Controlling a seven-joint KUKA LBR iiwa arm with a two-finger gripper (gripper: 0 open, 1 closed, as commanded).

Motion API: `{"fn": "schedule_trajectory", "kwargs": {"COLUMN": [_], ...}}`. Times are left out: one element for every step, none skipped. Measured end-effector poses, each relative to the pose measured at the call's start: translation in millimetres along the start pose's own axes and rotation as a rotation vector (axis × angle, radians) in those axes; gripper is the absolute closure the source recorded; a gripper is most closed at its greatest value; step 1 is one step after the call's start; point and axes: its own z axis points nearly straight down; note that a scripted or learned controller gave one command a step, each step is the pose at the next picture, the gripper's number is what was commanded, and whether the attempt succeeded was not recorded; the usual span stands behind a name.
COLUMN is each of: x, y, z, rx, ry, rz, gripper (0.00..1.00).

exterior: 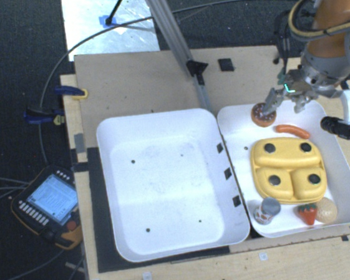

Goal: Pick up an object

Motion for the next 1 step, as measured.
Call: {"fn": "schedule_trajectory", "kwargs": {"x": [0.1], "y": [1.0], "z": [-1.8], "rx": [-0.004], "ry": [0.0], "rz": [-0.001], "gripper": [0.0]}}
